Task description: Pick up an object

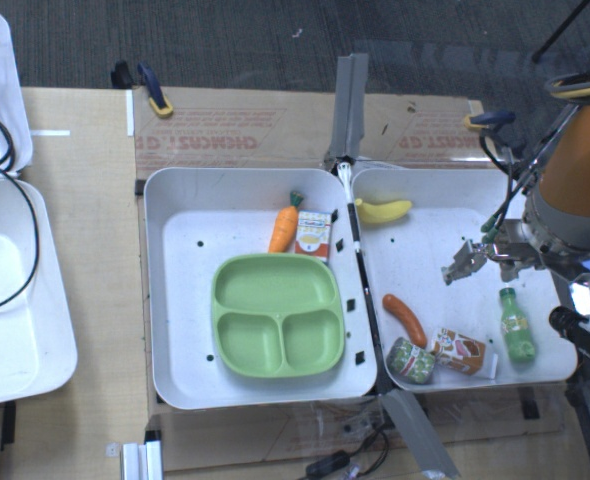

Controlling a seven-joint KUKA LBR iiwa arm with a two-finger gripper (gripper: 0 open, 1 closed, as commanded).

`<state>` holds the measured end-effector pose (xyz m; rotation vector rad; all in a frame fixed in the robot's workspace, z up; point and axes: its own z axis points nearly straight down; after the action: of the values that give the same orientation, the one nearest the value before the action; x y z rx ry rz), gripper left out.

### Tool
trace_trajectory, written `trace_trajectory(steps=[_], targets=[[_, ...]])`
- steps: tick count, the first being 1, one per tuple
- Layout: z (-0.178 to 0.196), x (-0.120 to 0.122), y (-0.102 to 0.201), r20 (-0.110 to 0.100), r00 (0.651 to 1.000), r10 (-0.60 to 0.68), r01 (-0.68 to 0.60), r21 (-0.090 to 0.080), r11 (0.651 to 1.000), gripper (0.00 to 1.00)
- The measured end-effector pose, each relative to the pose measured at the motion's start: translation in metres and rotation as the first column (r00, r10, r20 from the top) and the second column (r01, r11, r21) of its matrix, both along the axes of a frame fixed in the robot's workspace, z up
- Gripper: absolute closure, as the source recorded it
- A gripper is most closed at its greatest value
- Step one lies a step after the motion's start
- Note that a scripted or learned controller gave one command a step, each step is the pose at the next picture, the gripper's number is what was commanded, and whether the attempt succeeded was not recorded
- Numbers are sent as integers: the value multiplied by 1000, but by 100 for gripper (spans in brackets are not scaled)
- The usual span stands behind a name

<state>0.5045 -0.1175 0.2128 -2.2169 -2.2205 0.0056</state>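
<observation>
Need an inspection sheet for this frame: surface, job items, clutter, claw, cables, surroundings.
Surface: brown bench bearing left bin and right bin, side by side.
Job's things, left bin: green divided plate, carrot, small juice carton.
Job's things, right bin: banana, sausage, green can, snack packet, green bottle.
Clutter: blue-handled clamp on the bench's far edge.
Claw: claw hangs over bare bin floor in the right bin, nothing between its fingers; finger gap too small to judge.
Cables: black cable looping over a white tray at left.
Surroundings: dark carpet beyond the bench.
</observation>
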Motion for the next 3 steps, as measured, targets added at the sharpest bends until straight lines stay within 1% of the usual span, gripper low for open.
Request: trace_trajectory(steps=[1, 2, 3], targets=[[-63, 1, -34, -2, 986, -166, 166, 0, 986, 0], [-117, 3, -81, 11, 990, -140, 140, 8, 990, 0], [-117, 36, -76, 10, 930, -368, 368, 7, 930, 0]])
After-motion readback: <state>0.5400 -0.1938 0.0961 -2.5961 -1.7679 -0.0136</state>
